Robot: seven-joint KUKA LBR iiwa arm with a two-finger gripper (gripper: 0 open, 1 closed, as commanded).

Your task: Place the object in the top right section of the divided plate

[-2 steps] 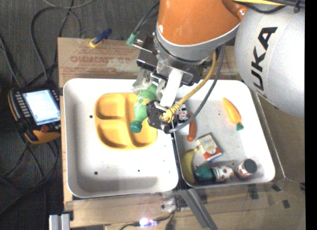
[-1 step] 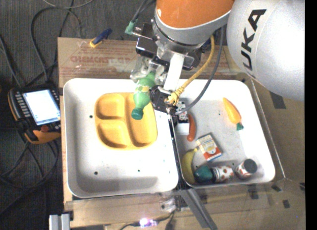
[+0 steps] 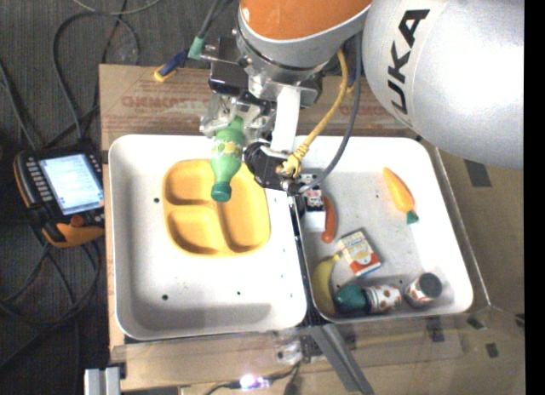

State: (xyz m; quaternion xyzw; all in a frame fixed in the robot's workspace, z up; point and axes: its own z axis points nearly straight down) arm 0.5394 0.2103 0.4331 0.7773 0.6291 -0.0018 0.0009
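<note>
A green toy bottle [image 3: 226, 162] hangs neck-down between the fingers of my gripper [image 3: 230, 132], which is shut on its upper body. The bottle's cap end sits just above the upper right part of the yellow divided plate [image 3: 197, 219]. The plate lies in the left white bin [image 3: 136, 240] and has several sections. I cannot tell whether the bottle touches the plate.
The right bin [image 3: 443, 214] holds an orange carrot [image 3: 398, 191], a red sausage [image 3: 329, 217], a small juice carton [image 3: 358, 251], a banana [image 3: 323, 276], a teal-capped bottle [image 3: 366, 298] and a can [image 3: 422, 289]. A teach pendant [image 3: 61, 187] lies left of the bench. The arm's wrist looms over the bins' far edge.
</note>
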